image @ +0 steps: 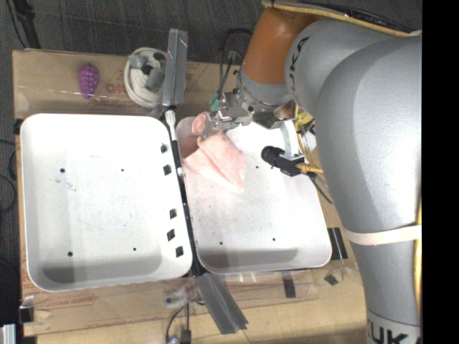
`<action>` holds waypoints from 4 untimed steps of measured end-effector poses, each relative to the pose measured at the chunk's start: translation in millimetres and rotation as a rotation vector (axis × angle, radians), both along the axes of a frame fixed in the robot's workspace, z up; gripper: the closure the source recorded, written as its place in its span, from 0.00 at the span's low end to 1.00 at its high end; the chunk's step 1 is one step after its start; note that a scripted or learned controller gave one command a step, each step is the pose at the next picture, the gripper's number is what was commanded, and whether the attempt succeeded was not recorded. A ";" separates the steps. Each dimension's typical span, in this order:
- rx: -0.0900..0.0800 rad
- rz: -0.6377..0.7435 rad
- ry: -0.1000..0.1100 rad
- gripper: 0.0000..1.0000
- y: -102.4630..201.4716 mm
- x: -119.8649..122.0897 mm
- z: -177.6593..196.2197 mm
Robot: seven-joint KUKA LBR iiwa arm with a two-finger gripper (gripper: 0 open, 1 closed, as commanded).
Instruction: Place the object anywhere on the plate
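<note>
Evidently mid-task — gripper (215,118) over soft pink cloth (219,160) in right white bin (287,253); jaws' state unclear.

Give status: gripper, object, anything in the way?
Gripper low over right bin's top-left corner. Pink cloth lying just under it, with a pink plate edge showing beside. Grasp unclear. Nothing else in the bin.
</note>
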State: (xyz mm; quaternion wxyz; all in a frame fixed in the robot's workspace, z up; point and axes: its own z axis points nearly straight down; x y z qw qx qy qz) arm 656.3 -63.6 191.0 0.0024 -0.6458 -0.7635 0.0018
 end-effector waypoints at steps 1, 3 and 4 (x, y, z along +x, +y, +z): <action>0.000 0.008 -0.003 1.00 1.3 0.2 40.5; 0.001 0.818 -0.004 1.00 115.4 -10.7 46.4; 0.004 1.220 -0.002 1.00 168.0 -16.6 35.1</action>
